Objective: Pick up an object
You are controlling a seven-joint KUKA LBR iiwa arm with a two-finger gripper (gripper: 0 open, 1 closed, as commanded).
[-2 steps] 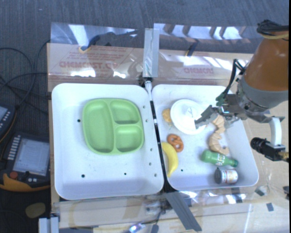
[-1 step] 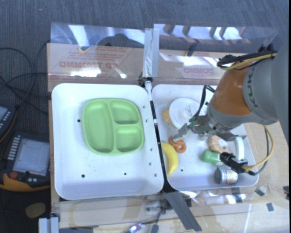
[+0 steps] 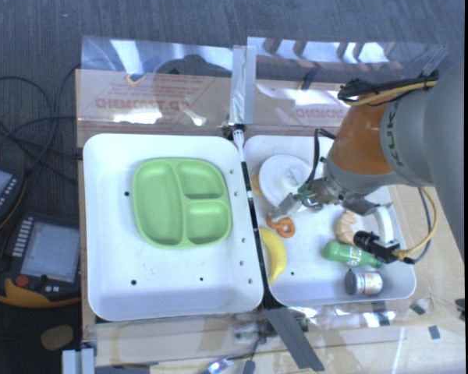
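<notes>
**Fingers low over the orange ring, right bin – nothing gripped yet**

Likely target, judging by where the tool sits: the small orange ring (image 3: 281,227), lying flat on the floor of the right bin (image 3: 402,288), near its left wall. Looks like a thin loop w/ an open centre, orange-brown, low profile. Thin rim to pinch, so it may slide away if the fingers close off-centre.

Gripper (image 3: 295,203) is just above and right of the ring. One grey finger (image 3: 282,206) points down-left toward it; can't tell if the fingers are open or closed, the wrist hides the rest. Nothing visible between them.

To do this well, IMO: centre over the ring, straddle one side of the rim, go all the way down to the bin floor before closing, lift straight up.

Neighbours to avoid: banana (image 3: 274,253) just below the ring, white round lid (image 3: 285,174) just above. Further right: tan round piece (image 3: 346,225), green bottle (image 3: 349,253) w/ black cap, small can (image 3: 364,282) near the front wall.

Left bin (image 3: 101,287) carries a green divided plate (image 3: 182,202). Both bins sit on the worktop.
</notes>
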